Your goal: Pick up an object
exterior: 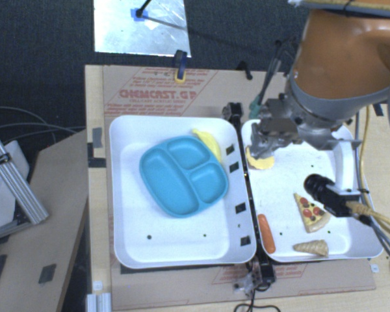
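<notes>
As the bench is read from the left, the first entry is the left bin (127, 239), white and shallow. It bears a blue plate (182, 174) with three wells, lying about mid-floor. A banana (210, 143) lies at the plate's far right rim, partly hidden by it and near the shared wall. Bare floor is open along this bin's left and near sides. Next comes the divide, where the two bin walls stand side by side, set with black tabs (240, 207). The right bin (283, 194) follows. The gripper (265, 149) hangs low in its far left corner, over a yellow piece (261, 163) that lies on the floor just beside the left wall. Whether the claw stands wide or narrow cannot be told, nor whether it touches the piece. The step in hand is judged to be closing in on the yellow piece, with no lift yet. To do it well, the gripper should descend straight and centred, with the closing line along the wall rather than across it, since that side offers little room. The piece looks flat and thin, so the grip should reach almost to the floor. The lift should go straight up before any sideways travel, to clear the wall. A sausage (266, 233) lies along the left wall at the near end. A pizza slice (312, 213) lies right of centre, and a cone (311, 246) lies near the front rim. All three are well apart from the yellow piece, so nothing crowds the grasp. The bin's middle floor is bare and gives the freest room for moving.
</notes>
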{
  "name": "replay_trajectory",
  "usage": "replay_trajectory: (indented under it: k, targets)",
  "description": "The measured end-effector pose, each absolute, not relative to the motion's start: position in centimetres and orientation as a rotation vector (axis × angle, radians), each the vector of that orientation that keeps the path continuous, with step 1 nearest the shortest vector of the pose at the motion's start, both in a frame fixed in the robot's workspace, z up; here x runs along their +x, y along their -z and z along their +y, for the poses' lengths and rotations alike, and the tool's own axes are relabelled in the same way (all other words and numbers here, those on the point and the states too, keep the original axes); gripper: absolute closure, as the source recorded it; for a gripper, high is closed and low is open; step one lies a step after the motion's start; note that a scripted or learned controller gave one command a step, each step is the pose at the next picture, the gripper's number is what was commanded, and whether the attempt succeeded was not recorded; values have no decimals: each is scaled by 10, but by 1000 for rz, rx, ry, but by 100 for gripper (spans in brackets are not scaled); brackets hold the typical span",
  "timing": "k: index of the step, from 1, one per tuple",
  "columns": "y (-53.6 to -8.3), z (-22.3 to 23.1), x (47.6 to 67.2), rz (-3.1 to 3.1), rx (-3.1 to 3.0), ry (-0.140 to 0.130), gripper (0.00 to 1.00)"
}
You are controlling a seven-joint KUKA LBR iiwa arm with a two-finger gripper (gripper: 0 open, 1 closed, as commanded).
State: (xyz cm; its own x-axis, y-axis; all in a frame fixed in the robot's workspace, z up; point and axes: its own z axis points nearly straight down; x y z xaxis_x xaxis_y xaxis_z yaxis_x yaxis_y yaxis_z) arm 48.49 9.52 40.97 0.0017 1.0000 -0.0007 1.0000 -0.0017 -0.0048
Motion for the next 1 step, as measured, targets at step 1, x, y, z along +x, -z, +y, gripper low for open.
replay_trajectory:
  k: [1]
  targets:
    - [-436, 158, 518, -2233, -2213, 11, 100]
